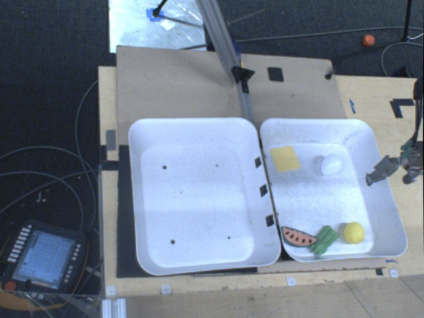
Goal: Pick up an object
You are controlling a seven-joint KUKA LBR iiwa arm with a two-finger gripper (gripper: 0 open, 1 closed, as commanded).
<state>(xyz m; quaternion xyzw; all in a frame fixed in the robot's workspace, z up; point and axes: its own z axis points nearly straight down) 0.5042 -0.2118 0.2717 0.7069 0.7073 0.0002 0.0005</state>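
The right bin [381, 211] holds several small objects. A flat yellow square [285, 158] lies at its back left, with a white rounded piece [331, 165] to the right of it. Along the front are a watermelon slice [299, 236], a green piece [324, 240] and a yellow lemon [353, 232]. My gripper [383, 170] reaches in from the right edge of the view. It hangs over the bin's right rim, apart from all the objects, with the white piece the closest to it. Nothing shows in its grasp.
The left bin [142, 177] sits beside the right one, with black clips [263, 189] along the shared rim. A slanted metal pole [222, 32] rises behind the bins. A control pendant [40, 256] and cables lie on the floor at left.
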